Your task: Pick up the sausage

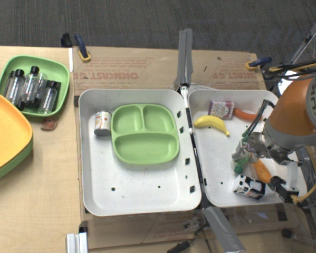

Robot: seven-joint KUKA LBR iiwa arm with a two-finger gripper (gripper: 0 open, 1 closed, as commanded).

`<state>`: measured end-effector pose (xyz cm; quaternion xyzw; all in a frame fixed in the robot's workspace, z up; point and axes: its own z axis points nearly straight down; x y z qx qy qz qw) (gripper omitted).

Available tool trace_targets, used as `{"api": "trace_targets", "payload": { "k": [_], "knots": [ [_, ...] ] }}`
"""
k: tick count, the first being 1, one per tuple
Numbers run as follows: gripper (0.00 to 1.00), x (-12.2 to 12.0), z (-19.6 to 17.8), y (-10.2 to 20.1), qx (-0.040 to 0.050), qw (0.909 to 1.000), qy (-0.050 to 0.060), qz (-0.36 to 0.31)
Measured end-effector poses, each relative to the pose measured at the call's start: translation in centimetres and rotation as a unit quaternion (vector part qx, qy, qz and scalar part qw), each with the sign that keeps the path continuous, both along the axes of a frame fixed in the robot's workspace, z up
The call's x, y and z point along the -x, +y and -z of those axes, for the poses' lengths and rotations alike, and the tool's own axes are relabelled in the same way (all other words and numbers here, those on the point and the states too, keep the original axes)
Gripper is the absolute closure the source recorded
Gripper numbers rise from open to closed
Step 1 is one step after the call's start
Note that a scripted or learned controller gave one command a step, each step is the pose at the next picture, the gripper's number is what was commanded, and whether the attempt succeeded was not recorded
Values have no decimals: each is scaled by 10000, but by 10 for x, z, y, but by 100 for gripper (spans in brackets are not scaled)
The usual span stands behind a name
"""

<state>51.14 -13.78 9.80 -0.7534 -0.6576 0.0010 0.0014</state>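
The end effector (pixel 246 151) is lowered into the right bin (pixel 216 186), among a green item (pixel 239 166) and a carrot (pixel 262 171); its grasp cannot be told. The sausage (pixel 246 115), presumably the reddish piece beside the pink packet (pixel 221 109), lies apart near the far wall, behind the banana (pixel 211 123), so repositioning appears needed.

light: bright, even | shadows: soft, faint | focus: slightly soft
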Motion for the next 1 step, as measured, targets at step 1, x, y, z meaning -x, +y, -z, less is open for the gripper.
{"api": "trace_targets", "payload": {
  "k": [1],
  "knots": [
    [100, 22, 4, -12, 9, 9967, -52, -806]
  ]
}}
